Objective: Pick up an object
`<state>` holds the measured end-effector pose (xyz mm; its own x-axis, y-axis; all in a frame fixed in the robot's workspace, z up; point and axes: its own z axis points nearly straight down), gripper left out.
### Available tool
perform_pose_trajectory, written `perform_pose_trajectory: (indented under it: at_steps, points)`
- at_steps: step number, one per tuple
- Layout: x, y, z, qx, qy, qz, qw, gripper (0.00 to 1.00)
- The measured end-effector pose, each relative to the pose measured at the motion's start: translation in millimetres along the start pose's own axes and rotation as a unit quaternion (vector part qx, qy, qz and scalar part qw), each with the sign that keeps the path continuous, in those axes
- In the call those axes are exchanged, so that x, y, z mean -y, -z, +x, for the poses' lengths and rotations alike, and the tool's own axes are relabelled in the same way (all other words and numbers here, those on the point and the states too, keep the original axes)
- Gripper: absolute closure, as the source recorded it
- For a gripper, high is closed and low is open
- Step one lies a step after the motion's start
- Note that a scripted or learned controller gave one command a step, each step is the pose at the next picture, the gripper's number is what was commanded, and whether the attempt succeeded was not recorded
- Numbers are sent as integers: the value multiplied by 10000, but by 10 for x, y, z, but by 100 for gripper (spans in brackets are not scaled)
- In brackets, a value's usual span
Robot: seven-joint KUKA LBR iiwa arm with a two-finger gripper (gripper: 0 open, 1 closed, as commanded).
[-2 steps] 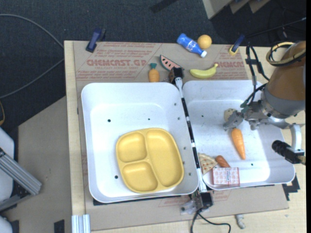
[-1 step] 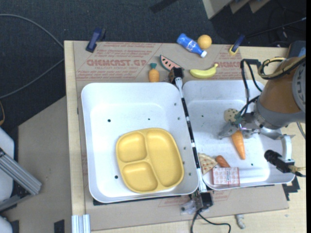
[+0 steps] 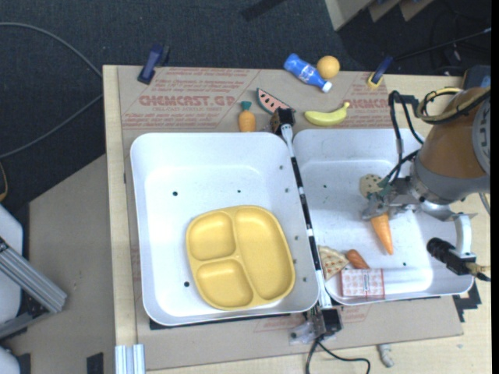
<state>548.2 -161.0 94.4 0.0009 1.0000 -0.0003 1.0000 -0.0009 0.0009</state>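
Observation:
In the right bin (image 3: 343,150) an orange carrot (image 3: 382,234) lies with its tip pointing toward the front. My gripper (image 3: 380,208) hangs low in the bin, right at the carrot's thick end, and the grey arm with its orange band (image 3: 452,150) reaches in from the right. A round speckled cookie (image 3: 370,184) lies just behind the gripper. Along the bin's front wall are a small sausage (image 3: 356,258), a tan triangular cracker (image 3: 331,262) and a red-and-white box (image 3: 362,284).
The left bin (image 3: 156,170) holds a yellow divided plate (image 3: 238,255). Behind the bins on the bench lie a banana (image 3: 326,115), a blue bottle (image 3: 306,72), an orange (image 3: 328,66), a watermelon slice (image 3: 269,100) and a small toy carrot (image 3: 247,120). Black cables (image 3: 401,131) hang by the arm.

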Motion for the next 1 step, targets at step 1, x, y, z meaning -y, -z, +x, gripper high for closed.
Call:
perform_pose_trajectory:
  at_steps: [1]
  points:
    - [-347,911,983,-9,20,-9,10000,100]
